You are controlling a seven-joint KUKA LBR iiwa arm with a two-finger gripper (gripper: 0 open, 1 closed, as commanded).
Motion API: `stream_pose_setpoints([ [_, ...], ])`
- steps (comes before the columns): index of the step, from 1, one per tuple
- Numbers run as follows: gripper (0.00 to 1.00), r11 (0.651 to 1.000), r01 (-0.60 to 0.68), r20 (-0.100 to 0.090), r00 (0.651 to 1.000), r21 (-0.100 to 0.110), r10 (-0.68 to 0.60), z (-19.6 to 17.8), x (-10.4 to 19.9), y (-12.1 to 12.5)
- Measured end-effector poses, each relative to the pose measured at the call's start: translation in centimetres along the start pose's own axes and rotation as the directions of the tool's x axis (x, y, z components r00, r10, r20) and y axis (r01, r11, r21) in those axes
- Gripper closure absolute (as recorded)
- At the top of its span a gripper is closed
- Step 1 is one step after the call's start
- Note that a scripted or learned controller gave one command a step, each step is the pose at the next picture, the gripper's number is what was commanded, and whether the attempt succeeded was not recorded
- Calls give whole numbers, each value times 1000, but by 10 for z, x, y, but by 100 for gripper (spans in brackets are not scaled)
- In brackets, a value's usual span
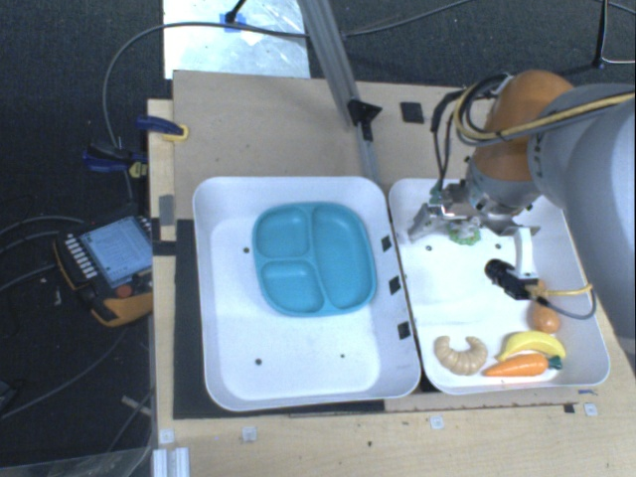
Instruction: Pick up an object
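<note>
My gripper [444, 220] hangs low over the far left part of the right bin [429, 311]. A small green object [464, 234] shows right under it, partly hidden by the gripper body; I cannot tell whether it is held. Along the right bin's near edge lie a tan croissant [461, 354], a yellow banana [533, 344] and an orange carrot [517, 367]. A small orange-brown round object [544, 318] sits just above the banana.
The left bin [224, 346] holds a blue divided plate [314, 257] in its far half. The grey arm with its orange band [527, 107] comes in from the upper right, above the right bin's far right corner.
</note>
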State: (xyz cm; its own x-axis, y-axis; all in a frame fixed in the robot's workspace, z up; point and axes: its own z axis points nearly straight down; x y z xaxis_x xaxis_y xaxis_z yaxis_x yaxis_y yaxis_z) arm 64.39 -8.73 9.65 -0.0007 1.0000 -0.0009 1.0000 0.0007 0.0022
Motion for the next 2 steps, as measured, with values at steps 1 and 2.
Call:
stream_pose_setpoints([
  [1, 100, 1000, 0, 1, 1000, -8, 0, -15, -1, 2],
  [2, 100, 1000, -1, 0, 1000, -5, 1, -74, -9, 9],
])
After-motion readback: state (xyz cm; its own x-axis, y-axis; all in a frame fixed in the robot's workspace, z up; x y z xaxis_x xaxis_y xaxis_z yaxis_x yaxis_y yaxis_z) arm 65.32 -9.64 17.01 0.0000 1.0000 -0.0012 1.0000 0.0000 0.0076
